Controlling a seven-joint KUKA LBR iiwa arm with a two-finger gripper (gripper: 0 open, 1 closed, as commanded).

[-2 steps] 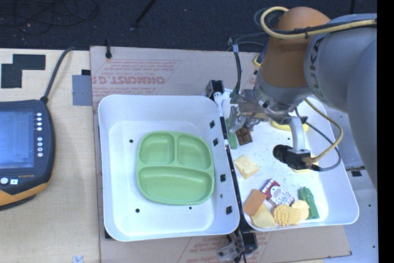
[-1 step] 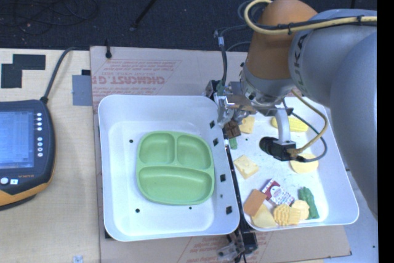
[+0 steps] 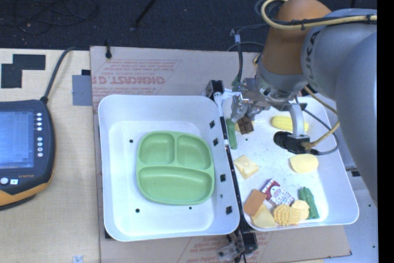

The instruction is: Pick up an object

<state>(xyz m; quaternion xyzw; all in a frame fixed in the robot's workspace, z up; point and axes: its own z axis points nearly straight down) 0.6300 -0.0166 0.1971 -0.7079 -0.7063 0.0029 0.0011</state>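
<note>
My gripper [image 3: 244,117] hangs over the far left part of the right bin [image 3: 345,209], close to the wall between the two bins. It is shut on a small brown piece [image 3: 246,126] that sits at its fingertips, just above the bin floor. A thin green stick [image 3: 231,134] lies along the bin's left wall right beside it. Also in this bin are a yellow cheese wedge [image 3: 246,166], a yellow corn-like piece [image 3: 283,123], a pale yellow round piece [image 3: 303,163], an orange block [image 3: 254,201], a red and white packet [image 3: 278,192], a yellow ridged piece [image 3: 289,214] and a green piece [image 3: 308,202].
The left bin [image 3: 117,132] holds a green divided plate [image 3: 175,167]. A control pendant with a screen [image 3: 21,145] lies on the bench at the far left. The grey arm with its orange band [image 3: 295,21] reaches in over the right bin's far side.
</note>
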